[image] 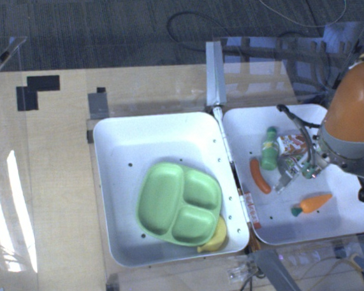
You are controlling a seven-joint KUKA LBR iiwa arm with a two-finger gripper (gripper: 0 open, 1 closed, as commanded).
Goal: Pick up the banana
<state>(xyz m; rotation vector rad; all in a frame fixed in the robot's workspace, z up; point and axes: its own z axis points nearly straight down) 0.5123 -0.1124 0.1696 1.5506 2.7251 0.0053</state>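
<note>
Banana [215, 237] under green tray [180, 202] (left bin [118, 180]).

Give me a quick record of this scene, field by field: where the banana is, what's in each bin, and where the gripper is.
banana: left bin, near corner, partly tucked under the green plate
left bin: green divided plate, banana
right bin: green bottle, red sausage, carrot, printed packet
gripper: over the right bin, between bottle and carrot, away from the banana
task status: banana not yet picked up
</note>
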